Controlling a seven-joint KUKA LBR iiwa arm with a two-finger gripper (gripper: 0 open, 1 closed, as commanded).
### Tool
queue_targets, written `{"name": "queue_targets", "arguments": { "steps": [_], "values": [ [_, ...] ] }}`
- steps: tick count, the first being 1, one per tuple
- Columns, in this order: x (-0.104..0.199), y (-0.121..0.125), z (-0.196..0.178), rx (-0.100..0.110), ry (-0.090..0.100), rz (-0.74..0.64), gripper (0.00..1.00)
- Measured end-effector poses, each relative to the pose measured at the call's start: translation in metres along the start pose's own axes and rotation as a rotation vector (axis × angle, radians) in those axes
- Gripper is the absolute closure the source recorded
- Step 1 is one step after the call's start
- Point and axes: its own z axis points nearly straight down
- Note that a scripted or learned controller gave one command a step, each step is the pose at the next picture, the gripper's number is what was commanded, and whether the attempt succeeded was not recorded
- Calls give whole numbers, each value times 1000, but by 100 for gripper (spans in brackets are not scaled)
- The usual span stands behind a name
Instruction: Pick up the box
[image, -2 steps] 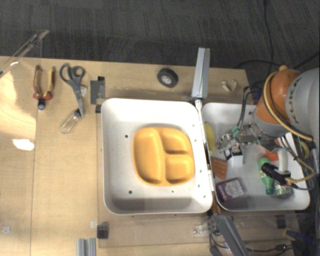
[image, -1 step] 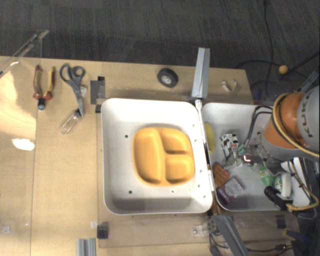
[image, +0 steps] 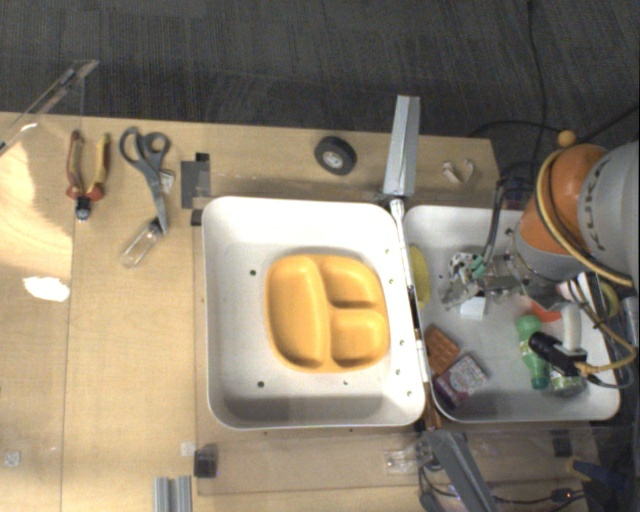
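The left white bin holds a yellow tray. My gripper hangs over the right bin; whether it is wide or narrow I cannot tell. The box lies near the front-left corner, apart from me.

Two bins sit side by side on the bench: the left bin and the right bin, touching along one wall. A compartment tray lies at the left bin's centre. In the right bin, the box lies at seven o'clock, the gripper at ten o'clock. Scissors and pliers lie on the bench at ten o'clock from the left bin, a tape roll at twelve.
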Motion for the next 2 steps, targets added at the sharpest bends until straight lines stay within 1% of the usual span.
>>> {"name": "queue_targets", "arguments": {
  "steps": [1, 2],
  "values": [
    [0, 3, -13, -8, -3, -3, 100],
    [99, 43, -132, 7, 4, 86, 100]
  ]
}}
